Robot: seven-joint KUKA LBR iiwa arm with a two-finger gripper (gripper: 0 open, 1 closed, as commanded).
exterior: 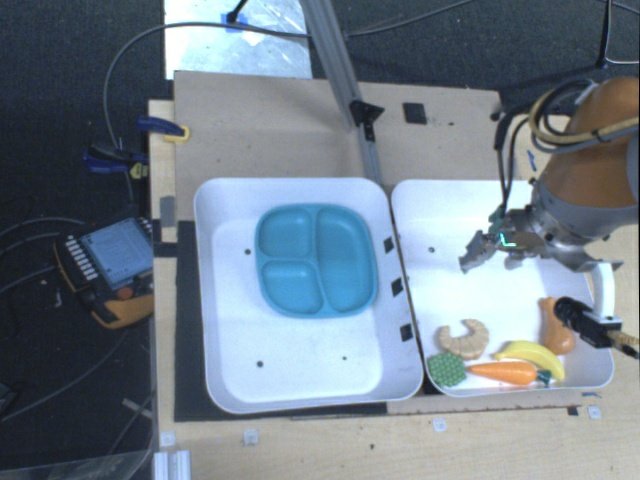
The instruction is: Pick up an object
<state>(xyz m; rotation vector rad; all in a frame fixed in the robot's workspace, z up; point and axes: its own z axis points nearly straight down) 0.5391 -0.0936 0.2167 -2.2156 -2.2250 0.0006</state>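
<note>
Sitting centred in left bin (225, 368): one blue tray (317, 259), three compartments, nothing in them, likely waiting as a drop spot. Lying side by side, two bins total, walls touching along the middle. Hanging over the upper middle of right bin (430, 208): one gripper (484, 249), reaching in from the right, tips pointing left and down, nothing showing between them; fingers too small and blurred, cannot tell if spread or pressed together. Hovering well apart from the items, so probably not yet lining up on a pick. Crowding the near edge and right corner of right bin, five items counted: one green piece (447, 369) at the near-left corner, one tan curl (463, 337) just above it, one carrot (503, 372) lying flat along the near wall, one banana (531, 354) touching the carrot from behind, one orange-brown piece (556, 330) at far right. Bunching like this against the wall likely making a clean grab harder; tan curl looking the most open target.
</note>
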